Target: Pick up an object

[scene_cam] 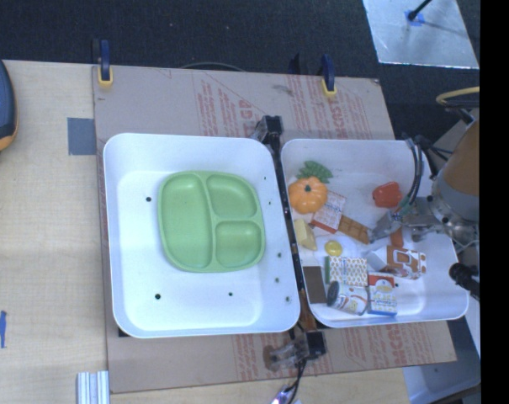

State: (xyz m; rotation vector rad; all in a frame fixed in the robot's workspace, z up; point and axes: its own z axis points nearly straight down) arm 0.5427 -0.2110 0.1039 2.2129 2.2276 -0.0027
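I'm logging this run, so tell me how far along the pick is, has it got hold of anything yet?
Done: the arm has reached over the right bin, with the gripper low among the clutter there. In hand: nothing visibly; the orange pumpkin toy, red toy and small cartons all lie in the bin. Left: grasping and lifting one item. The green divided plate sits in the left bin.

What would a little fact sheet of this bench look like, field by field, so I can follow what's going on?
left bin: holds a green divided plate
right bin: a jumble of small things
things in it: orange pumpkin toy, red piece, yellow bits, small printed packets
arm: reaches in at the right bin's right side
pincer: low among the clutter; open or shut unclear
held thing: none visible
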